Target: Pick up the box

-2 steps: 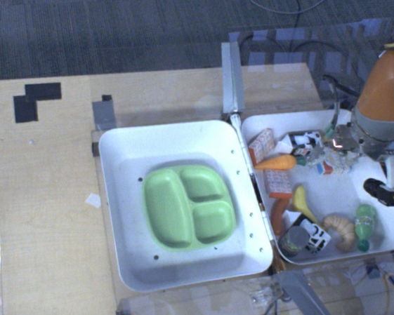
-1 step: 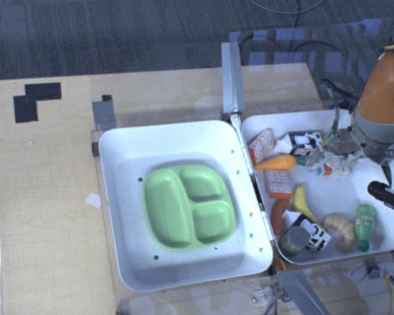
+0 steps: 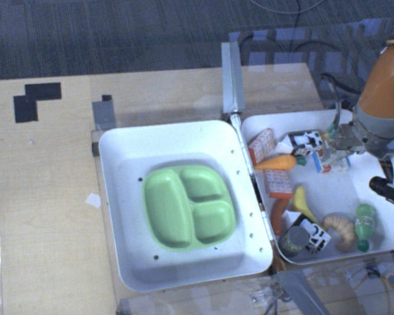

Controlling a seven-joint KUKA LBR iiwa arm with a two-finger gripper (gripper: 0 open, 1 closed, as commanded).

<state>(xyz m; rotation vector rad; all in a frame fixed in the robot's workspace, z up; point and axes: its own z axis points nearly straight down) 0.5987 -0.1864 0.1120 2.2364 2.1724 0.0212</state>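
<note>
1. Bins: two shallow white ones sit side by side on the wooden bench (image 3: 47,205). The left bin (image 3: 122,151) and the right bin (image 3: 381,189) meet along a metal divider.
2. One grey arm (image 3: 388,96) with an orange band reaches in from the right, above the upper right corner of the right bin.
3. One green divided tray (image 3: 187,205) with three compartments lies in the middle of the left bin.
4. One box (image 3: 269,159), white with red and orange print, lies flat along the left wall of the right bin, touching nothing of the arm.
5. One carrot (image 3: 277,163) lies across the box.
6. One banana (image 3: 301,203) lies just below the box, near the bin's middle.
7. One green bottle (image 3: 364,224) lies at the lower right of that bin, beside one tan pastry-like piece (image 3: 341,228).
8. One black-and-white cube (image 3: 318,237) sits at the lower left, next to a dark round item I cannot identify.
9. One gripper (image 3: 332,150) hangs over the upper middle of the right bin, well to the right of the box; whether its jaws are open or closed cannot be told.
</note>
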